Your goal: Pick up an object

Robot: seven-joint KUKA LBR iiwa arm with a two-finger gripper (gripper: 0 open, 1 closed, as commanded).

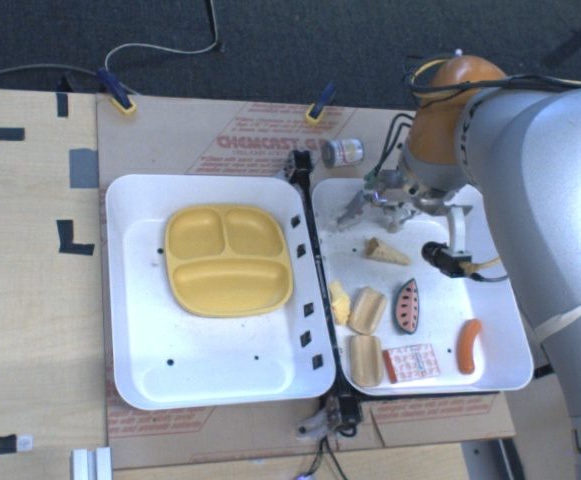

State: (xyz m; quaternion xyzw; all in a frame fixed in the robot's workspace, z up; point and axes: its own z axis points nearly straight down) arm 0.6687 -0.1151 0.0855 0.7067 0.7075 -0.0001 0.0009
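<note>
Reaching in over the far part of the right bin (523, 353), the arm (530, 158) was seen with its orange band (448, 108) above the wrist. The gripper (362, 208) was positioned low over the bin floor, fingers spread slightly apart; nothing was seen between them, so no object was held.

Objects, relative to the gripper:
- A cheese-like wedge (386, 252) was found just beside it, toward the near side and slightly right; closest item, apart from the fingers.
- A watermelon slice (406, 305) was located further toward the near side, right of the wedge.
- A pale bread piece (367, 310) was seen near-side of the gripper, with a small yellow piece (339, 303) touching or just beside it on the left.
- A second bread piece (364, 359) lay beyond that, close to the bin's near rim.
- A red-and-white card (411, 362) was placed just right of the second bread piece.
- A sausage (467, 346) was seen well apart, near-right corner.
- A small jar (344, 151) lay on its side outside the bin, just beyond the gripper on the far side.

To the gripper's left, the left bin (135, 368) was seen holding a yellow divided plate (229, 259), well apart.

Two yellow-blue clamps (117, 90) (321, 105) were noted at the far edge of the cardboard (170, 138).
</note>
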